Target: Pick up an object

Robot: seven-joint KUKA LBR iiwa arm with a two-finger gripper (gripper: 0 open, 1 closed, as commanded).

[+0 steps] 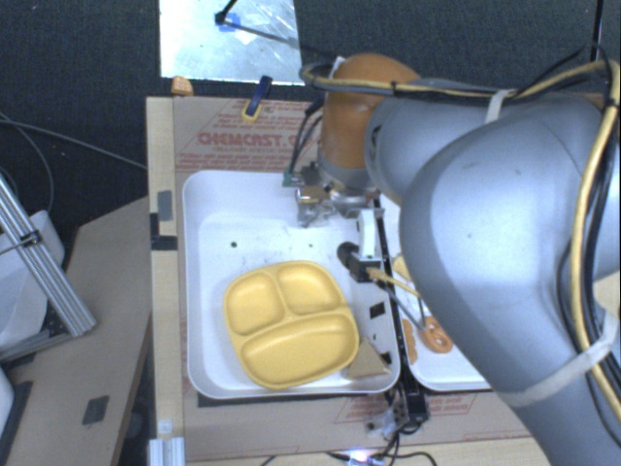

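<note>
A yellow divided plate [291, 323] lies flat in the front half of the left bin [209, 260]. A tan, flat piece [370, 362] pokes out from under the plate's right front corner. My gripper [313, 207] hangs over the bin's back right part, above bare white floor and well behind the plate, with nothing visible in it. In the right bin [456, 377] a small brown ring-shaped thing [436, 338] lies near the dividing wall. The grey arm hides most of that bin.
Both bins rest on a cardboard sheet [233, 139]. A small blue and yellow thing [257, 98] lies on the sheet behind the left bin. A shiny foil square [228, 22] sits farther back. A metal frame [39, 260] stands at the left.
</note>
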